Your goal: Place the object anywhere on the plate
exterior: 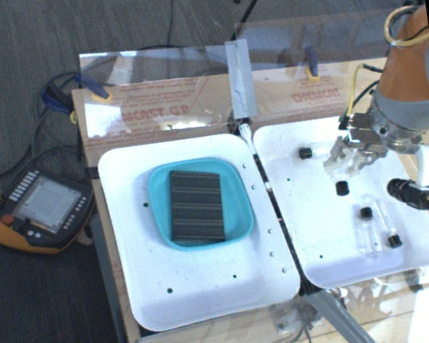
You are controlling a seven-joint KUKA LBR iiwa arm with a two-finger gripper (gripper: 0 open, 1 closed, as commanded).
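Observation:
A dark grey ribbed block (196,205) lies flat in the middle of the light blue plate (240,219), which sits in the left bin (210,299). My gripper (349,161) hangs over the upper right part of the right bin (332,265), well apart from the plate and block. Its pale fingers (334,158) stand apart, open, with nothing between them. The grey arm with its orange band (408,74) comes in from the right edge.
Three small black pieces (305,153) (342,187) (393,240) and a clear plastic item (366,218) lie in the right bin. A metal divider (270,198) separates the bins. A clear wall (162,87) stands behind them. A handheld pendant (41,210) lies on the floor at left.

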